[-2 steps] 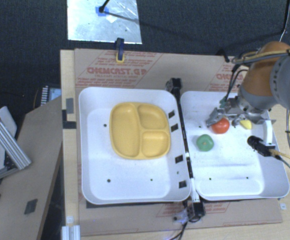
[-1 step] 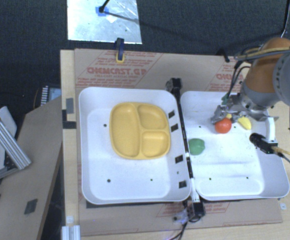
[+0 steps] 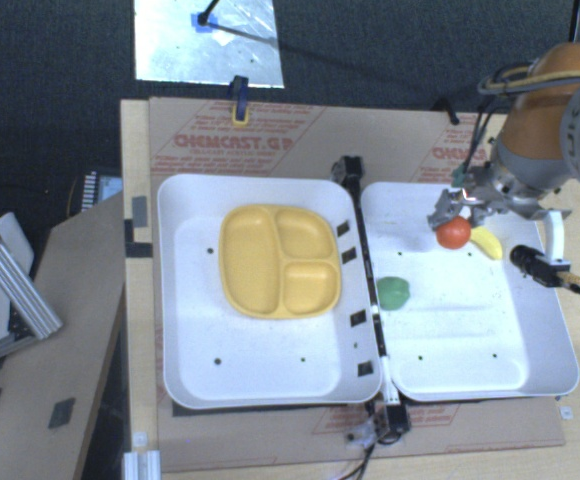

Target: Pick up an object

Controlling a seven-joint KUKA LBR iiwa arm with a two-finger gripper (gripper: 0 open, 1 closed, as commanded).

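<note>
In the right bin (image 3: 490, 368), a small red-orange round object (image 3: 454, 234) lies near the far side. A yellow banana-shaped piece (image 3: 486, 243) touches it on the right. A green rounded object (image 3: 393, 292) rests near the bin's left wall. My gripper (image 3: 451, 208) hangs at the red-orange object's upper edge, directly over it or touching it. Whether it grips the object is not visible. The grey arm with its orange band (image 3: 560, 68) comes in from the upper right.
The left bin (image 3: 190, 358) holds a yellow divided plate (image 3: 278, 260) at its middle. A black divider strip (image 3: 365, 288) runs between the two bins. A shiny metal sheet (image 3: 208, 28) lies beyond the bench at the back.
</note>
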